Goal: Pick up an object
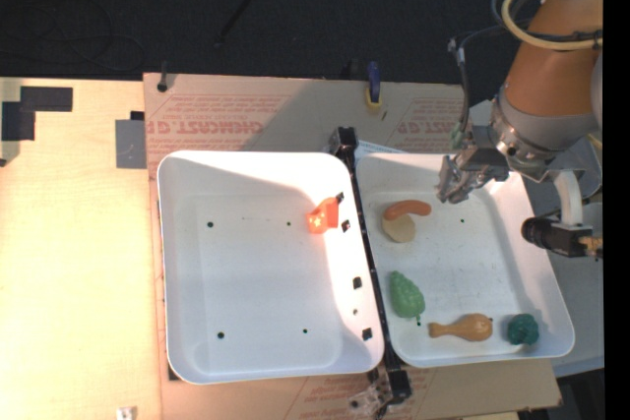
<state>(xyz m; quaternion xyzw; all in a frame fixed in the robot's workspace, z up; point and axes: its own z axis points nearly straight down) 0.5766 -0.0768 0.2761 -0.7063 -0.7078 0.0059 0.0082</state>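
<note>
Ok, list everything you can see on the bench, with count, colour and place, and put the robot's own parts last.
Bins: 2, white, side by side; left bin, right bin.
Orange-red object: 1, in the left bin near its right wall.
Sausage-shaped piece: 1, orange-brown, upper part of the right bin.
Round piece: 1, tan, just below the sausage-shaped piece, touching it.
Leafy-looking object: 1, green, right bin by its left wall.
Gourd-shaped object: 1, orange-tan, near the front of the right bin.
Lumpy object: 1, teal-green, front right corner of the right bin.
Cardboard sheet: 1, brown, under the bins.
Clamp: 1, blue, at the cardboard's far edge.
Arm: 1, grey and orange, at right.
Pincer: 1, dark, above the right bin's upper part.
</note>
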